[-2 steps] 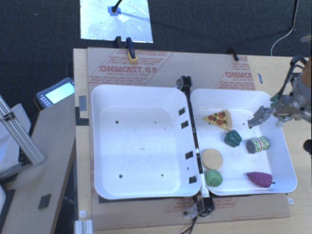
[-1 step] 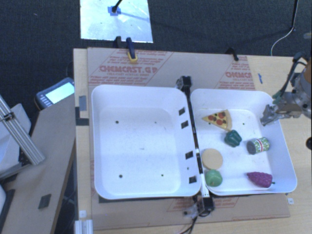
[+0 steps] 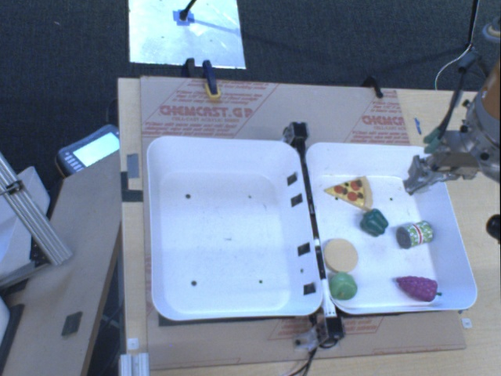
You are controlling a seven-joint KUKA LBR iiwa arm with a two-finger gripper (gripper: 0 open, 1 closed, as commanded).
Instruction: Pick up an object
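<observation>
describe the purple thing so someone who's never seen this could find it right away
Start at the right-hand white bin of the two on the bench. Go to its near right corner, below the small striped can. The purple grape bunch lies there, the only purple thing, lumpy and pointed towards the left.

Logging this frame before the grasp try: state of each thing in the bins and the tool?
tool: above the right bin's far right part, nothing seen in it
pizza slice: flat on bin floor
dark green pepper: loose, apart from others
small can: on its side
tan disc: flat
green round piece: right beside tan disc
purple grapes: loose by near wall
right bin: holds all six
</observation>
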